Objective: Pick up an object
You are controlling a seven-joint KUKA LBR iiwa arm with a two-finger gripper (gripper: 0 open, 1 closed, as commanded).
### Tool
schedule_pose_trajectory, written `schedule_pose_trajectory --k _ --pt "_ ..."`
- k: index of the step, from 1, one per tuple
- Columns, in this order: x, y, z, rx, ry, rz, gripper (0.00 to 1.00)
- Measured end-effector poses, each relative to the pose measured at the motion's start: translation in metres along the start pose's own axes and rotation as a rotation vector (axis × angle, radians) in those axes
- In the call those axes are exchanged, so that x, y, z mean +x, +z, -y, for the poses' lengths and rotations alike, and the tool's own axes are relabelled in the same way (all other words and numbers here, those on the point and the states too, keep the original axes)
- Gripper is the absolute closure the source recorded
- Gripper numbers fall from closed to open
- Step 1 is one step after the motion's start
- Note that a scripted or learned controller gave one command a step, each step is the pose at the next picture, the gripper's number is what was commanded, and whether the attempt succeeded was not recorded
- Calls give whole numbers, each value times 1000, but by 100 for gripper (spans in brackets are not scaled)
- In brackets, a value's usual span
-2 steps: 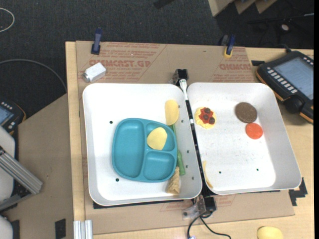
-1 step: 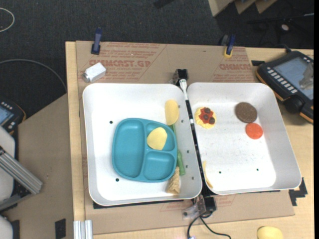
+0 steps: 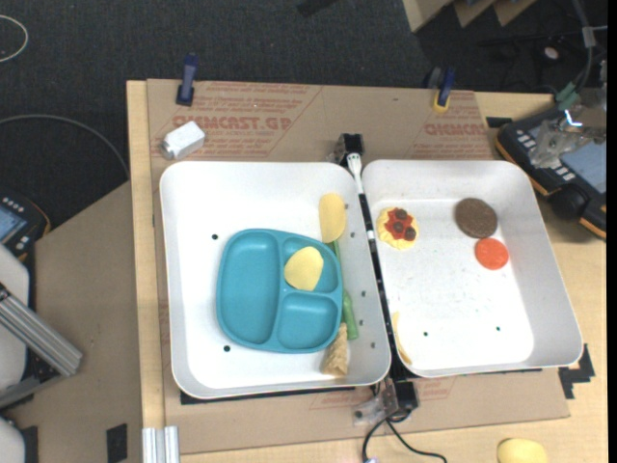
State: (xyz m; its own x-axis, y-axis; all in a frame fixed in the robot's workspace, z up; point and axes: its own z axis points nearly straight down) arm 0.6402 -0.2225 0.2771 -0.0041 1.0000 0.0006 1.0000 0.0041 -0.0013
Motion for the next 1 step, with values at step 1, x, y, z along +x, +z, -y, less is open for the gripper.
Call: schedule_pose_trajectory --k 1 --pt "112 16 41 4 -1 -3 100"
